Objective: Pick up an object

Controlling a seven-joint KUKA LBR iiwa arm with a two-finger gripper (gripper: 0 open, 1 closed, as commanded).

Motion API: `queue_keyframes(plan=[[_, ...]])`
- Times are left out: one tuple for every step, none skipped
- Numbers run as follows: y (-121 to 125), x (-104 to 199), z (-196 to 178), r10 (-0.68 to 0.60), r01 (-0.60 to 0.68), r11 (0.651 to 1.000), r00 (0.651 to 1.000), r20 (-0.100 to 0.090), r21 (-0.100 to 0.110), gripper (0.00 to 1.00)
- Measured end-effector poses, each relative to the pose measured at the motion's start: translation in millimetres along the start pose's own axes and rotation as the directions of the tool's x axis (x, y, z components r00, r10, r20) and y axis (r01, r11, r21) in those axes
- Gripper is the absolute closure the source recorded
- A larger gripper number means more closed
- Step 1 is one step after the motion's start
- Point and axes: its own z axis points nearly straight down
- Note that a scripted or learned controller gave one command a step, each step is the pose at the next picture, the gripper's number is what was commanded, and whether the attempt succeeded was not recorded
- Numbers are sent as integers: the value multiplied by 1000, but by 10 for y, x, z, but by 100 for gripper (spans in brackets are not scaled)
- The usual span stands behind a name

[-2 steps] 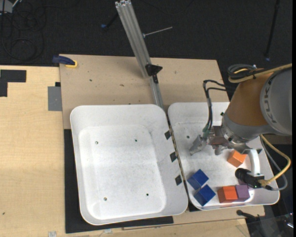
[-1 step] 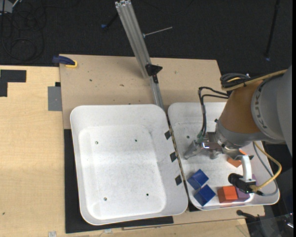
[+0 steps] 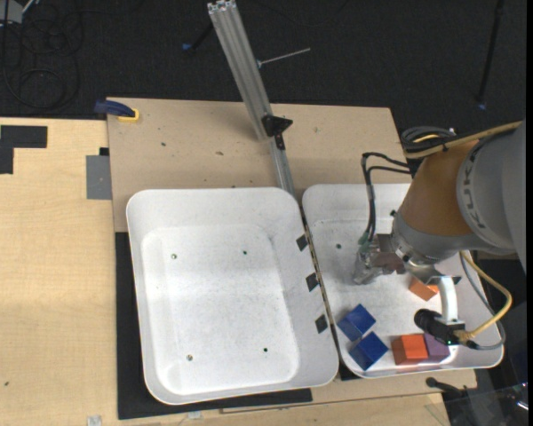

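Hovering low with the end effector (image 3: 366, 269) inside the right bin (image 3: 338, 211), opening impossible to tell; lying near: two blue blocks (image 3: 362, 334), orange block (image 3: 410, 349).

The robot's body is a thick, rounded grey metal arm (image 3: 496, 185) with smooth, cylindrical links. Just below its grey upper segment sits a broad orange band (image 3: 431, 192), matte and slightly brownish in this light, which wraps the arm's full girth. Beneath the orange band the casing turns grey again and narrows towards the wrist. At the end is a small dull-metal two-finger gripper (image 3: 366, 269), far slimmer than the arm. Thin black cables (image 3: 370, 185) loop along the side of the orange band and run down to the gripper. A yellowish cable (image 3: 496, 313) curves below the grey wrist casing, beside a white bracket-like part (image 3: 448, 298).
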Motion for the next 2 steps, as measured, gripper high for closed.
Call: queue_keyframes(plan=[[-71,60,-524,-11,11,1000,1000,3,-5,100],[-164,46,-1021,-14,14,1000,1000,3,-5,100]])
